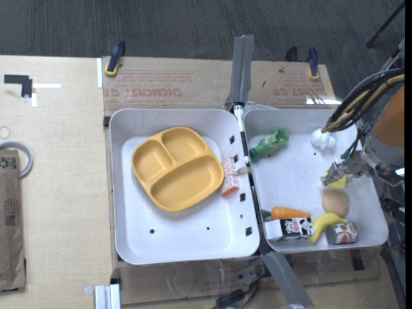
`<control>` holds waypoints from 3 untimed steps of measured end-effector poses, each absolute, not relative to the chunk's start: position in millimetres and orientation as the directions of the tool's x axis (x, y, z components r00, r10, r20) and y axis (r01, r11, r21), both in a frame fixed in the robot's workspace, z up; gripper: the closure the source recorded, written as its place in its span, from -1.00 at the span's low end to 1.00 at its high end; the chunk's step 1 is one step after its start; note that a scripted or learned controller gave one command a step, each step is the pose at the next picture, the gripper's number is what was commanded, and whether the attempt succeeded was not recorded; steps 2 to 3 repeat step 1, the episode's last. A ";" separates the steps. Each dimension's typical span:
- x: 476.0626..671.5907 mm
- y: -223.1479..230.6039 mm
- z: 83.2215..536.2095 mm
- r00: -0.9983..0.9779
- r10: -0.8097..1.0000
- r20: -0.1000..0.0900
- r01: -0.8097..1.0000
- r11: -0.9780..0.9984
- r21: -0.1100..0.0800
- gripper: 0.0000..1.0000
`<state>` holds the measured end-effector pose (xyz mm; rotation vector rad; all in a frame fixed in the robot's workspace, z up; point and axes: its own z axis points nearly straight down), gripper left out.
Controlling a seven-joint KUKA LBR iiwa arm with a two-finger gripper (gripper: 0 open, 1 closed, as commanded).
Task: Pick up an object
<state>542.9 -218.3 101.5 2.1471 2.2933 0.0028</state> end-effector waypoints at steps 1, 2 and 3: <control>565.5 -195.6 194.0 -0.036 0.999 -0.002 0.999 0.036 -0.001 1.00; 565.5 -195.6 194.0 -0.036 0.999 -0.002 0.999 0.036 -0.001 1.00; 565.5 -195.6 194.0 -0.036 0.999 -0.002 0.999 0.036 -0.001 1.00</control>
